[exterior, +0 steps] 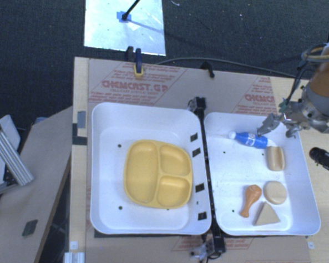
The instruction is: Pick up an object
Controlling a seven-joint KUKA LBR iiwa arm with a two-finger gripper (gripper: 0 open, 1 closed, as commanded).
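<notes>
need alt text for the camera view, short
The gripper hangs over the right bin, just above a blue bottle lying on its side. Nearer in that bin lie a bread roll, a drumstick, a round biscuit and a wedge; the left bin holds a yellow divided tray.

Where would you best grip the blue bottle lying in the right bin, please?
Probably across the middle of the blue bottle, from above. It lies flat on its side, white cap pointing left, with bare floor of the right bin on both long sides for the fingers.
</notes>
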